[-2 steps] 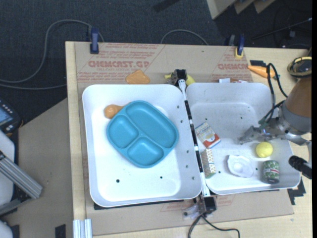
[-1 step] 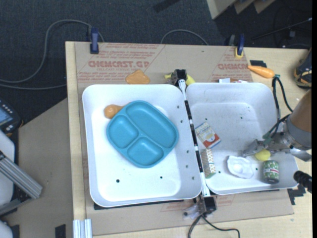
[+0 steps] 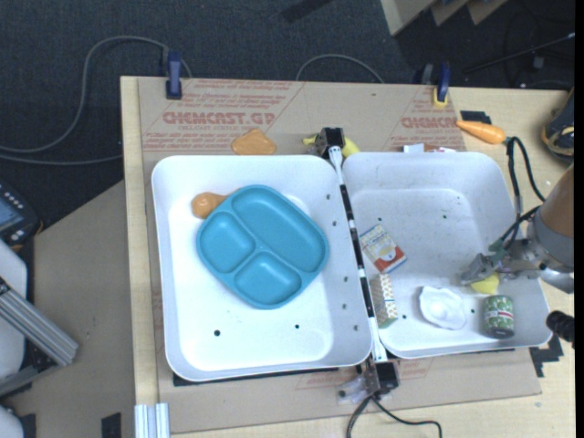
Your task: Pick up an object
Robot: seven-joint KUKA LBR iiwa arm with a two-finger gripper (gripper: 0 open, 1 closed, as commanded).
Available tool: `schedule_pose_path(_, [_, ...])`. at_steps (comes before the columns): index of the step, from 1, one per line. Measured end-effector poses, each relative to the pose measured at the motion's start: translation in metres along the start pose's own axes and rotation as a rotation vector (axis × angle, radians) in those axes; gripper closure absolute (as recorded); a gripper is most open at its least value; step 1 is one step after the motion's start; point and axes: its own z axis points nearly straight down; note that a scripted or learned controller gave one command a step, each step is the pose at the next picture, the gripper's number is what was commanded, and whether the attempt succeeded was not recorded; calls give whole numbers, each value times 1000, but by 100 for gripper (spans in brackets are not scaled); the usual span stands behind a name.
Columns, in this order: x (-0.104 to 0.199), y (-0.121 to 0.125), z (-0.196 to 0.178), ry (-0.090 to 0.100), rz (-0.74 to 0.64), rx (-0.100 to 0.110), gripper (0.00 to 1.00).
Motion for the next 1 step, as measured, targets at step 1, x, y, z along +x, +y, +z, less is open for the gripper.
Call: schedule_pose_path(1, [84, 42, -89, 0, -11, -10, 100])
